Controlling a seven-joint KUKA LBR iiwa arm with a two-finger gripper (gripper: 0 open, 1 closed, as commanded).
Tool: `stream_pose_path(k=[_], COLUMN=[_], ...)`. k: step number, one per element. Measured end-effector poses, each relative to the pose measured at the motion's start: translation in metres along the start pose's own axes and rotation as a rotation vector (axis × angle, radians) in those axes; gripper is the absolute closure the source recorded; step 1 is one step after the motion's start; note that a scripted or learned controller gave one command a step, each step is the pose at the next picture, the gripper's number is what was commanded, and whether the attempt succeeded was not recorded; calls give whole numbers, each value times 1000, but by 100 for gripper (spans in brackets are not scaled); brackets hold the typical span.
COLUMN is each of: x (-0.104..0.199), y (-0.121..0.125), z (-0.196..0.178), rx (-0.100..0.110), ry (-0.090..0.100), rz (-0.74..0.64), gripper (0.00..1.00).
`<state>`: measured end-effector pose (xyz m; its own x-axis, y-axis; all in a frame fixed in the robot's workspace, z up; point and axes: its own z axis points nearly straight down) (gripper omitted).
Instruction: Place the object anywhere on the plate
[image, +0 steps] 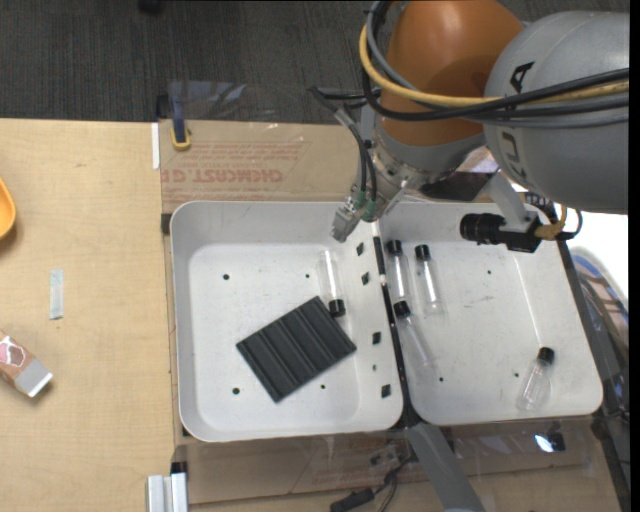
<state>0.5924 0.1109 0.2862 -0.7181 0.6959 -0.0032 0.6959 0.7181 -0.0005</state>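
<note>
The tube (427, 278) looks light, hard and slippery, so I'd grab its middle. I cannot tell if my claw (350, 218) is wide or narrow.

A light wooden benchtop (90, 400) fills the left side, its far edge meeting a dark grey carpeted floor (150, 50) that runs along the top. A sheet of brown cardboard (250, 160) with faded red print lies at the bench's far edge, with a strip of clear tape (205, 100) over its far left corner. Near the bench's left edge lie a small grey strip (56, 295) and part of an orange object (5, 208). Light is even and soft
</note>
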Motion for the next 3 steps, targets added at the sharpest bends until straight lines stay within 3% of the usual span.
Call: stream_pose_path(k=[1, 2, 3], x=[5, 13, 39], y=[53, 92, 125], z=[-49, -23, -19], rx=[-3, -4, -5], ry=[-1, 0, -1], rz=[-372, -601, -1032], gripper=[100, 100, 100])
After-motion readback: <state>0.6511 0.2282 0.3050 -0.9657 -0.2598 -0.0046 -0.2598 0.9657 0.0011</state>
